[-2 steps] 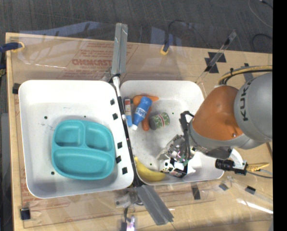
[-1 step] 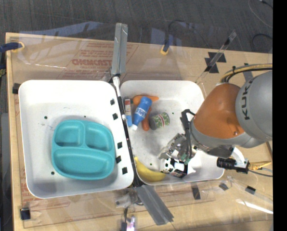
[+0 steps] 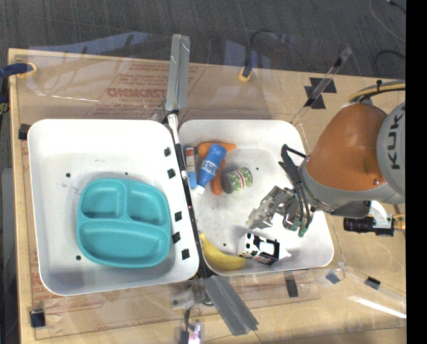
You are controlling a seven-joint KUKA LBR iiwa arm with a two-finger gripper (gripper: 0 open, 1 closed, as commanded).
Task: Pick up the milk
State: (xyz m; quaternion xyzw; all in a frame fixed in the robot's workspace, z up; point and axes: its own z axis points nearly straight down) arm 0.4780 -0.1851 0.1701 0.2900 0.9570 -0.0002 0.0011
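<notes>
In the right bin (image 3: 310,253), the milk (image 3: 261,248), a small black-and-white carton, lies near the front wall beside a banana (image 3: 223,256). The claw (image 3: 267,212) hovers just above it, apparently spread and holding nothing, so the grasp and lift remain.

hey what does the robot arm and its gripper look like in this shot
The arm is grey with a broad, rounded orange band above the wrist and part of black KUKA lettering on its grey shell. Black cables run along the wrist. The gripper is a small metallic two-finger unit with dark parts.
</notes>
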